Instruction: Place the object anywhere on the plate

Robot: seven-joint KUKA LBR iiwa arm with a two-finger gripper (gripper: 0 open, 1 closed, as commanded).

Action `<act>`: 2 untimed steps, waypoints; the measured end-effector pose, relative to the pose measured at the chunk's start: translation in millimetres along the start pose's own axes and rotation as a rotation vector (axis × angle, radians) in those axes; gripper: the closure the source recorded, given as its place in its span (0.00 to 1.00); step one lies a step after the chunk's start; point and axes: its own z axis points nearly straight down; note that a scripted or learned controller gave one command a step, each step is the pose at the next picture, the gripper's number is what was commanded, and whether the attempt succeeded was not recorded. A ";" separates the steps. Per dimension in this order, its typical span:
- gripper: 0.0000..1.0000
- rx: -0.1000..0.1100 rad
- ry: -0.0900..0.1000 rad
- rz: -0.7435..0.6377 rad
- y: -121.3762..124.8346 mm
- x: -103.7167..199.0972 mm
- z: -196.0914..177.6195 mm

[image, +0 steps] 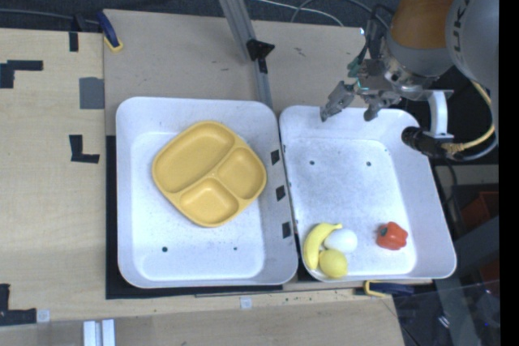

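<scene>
Camera view: banana (319,239) apparently lies diagonally.

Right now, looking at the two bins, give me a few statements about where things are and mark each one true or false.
1. The yellow plate lies in the left bin. True.
2. The red pepper sits on the plate. False: it lies in the right bin, near its front right corner.
3. The gripper hangs over the far edge of the right bin, fingers apart, holding nothing. True.
4. The banana lies apart from everything else. False: it is bunched with the white egg and the lemon.
</scene>
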 end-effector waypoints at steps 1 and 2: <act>0.00 0.000 0.000 0.000 0.0 -0.1 -0.1; 0.00 0.004 -0.002 0.001 -3.3 0.4 43.8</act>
